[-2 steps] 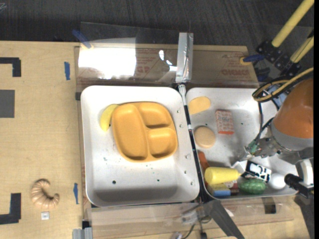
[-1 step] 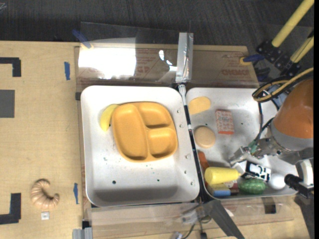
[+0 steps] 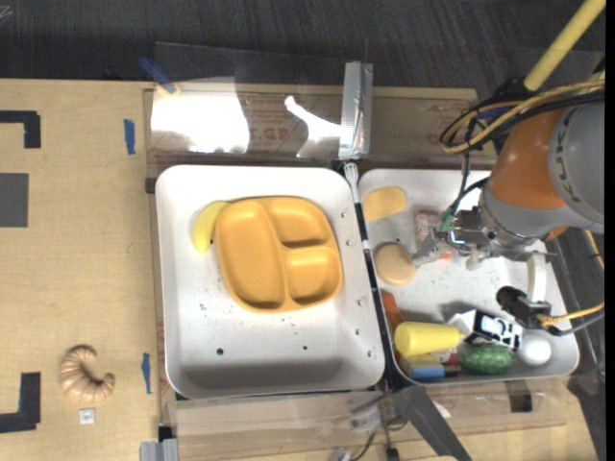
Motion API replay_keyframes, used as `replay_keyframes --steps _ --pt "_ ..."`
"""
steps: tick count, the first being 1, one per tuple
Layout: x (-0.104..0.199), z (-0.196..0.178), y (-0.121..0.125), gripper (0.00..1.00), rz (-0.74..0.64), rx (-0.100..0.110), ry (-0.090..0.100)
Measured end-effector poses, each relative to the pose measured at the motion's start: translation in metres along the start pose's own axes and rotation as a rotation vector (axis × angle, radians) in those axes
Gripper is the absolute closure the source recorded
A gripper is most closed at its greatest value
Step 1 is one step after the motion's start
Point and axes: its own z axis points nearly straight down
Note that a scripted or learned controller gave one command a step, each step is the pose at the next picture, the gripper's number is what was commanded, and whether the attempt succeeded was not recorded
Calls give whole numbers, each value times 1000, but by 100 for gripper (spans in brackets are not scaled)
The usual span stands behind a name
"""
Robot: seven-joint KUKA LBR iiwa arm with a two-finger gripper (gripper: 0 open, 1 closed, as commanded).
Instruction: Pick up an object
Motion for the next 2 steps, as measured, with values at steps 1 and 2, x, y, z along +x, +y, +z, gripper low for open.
replay_keyframes --steps 1,2 --pt "2 29 40 0 98 -2 -1" --pt "3 18 42 100 96 -6 -3"
